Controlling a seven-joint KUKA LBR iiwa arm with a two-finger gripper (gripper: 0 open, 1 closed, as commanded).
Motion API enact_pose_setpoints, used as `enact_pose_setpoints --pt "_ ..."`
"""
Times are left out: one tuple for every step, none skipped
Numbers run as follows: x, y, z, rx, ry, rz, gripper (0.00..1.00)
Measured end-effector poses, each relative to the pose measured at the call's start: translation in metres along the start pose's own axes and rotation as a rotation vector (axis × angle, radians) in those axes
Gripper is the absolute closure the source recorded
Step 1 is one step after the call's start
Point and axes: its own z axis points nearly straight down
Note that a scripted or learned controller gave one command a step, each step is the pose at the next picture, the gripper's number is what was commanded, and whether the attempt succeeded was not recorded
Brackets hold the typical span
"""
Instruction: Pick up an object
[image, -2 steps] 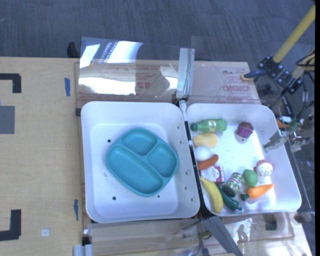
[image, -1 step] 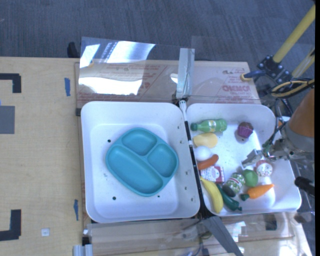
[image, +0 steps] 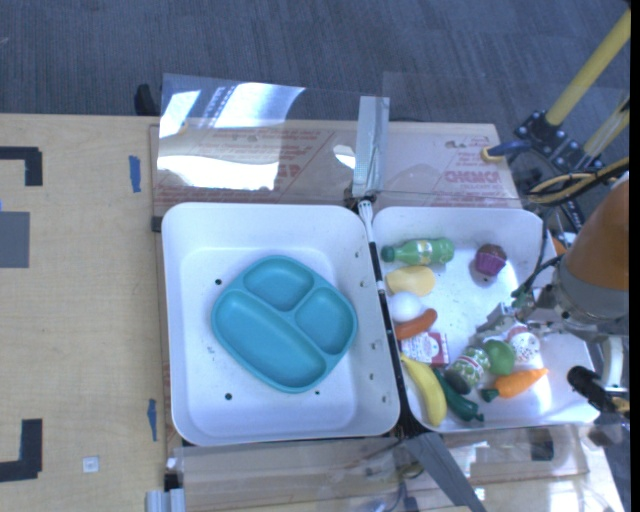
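Observation:
The right bin (image: 520, 222) holds several toy foods. At its back lie a green bottle (image: 418, 250) and a purple fruit (image: 489, 261). A yellow piece (image: 414, 281), a white egg (image: 404, 305) and an orange-red sausage (image: 416, 323) run down the left side. Toward the front are a red-and-white packet (image: 428, 348), a banana (image: 429, 389), a dark green vegetable (image: 461, 401), a green round piece (image: 497, 357) and an orange carrot (image: 520, 381). My gripper (image: 507, 322) hangs low at the bin's right side, just above a white-and-red can (image: 521, 345).
The left bin (image: 190, 240) holds a teal divided plate (image: 285, 322). A metal divider (image: 369, 150) and a clear sheet (image: 250, 150) stand behind the bins. Yellow poles and cables (image: 575, 90) crowd the back right.

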Motion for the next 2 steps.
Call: enact_pose_setpoints --pt "-0.001 0.001 -0.011 -0.005 -0.003 0.002 1.0" --pt "0.055 -0.031 -0.102 0.002 0.001 0.086 1.0"
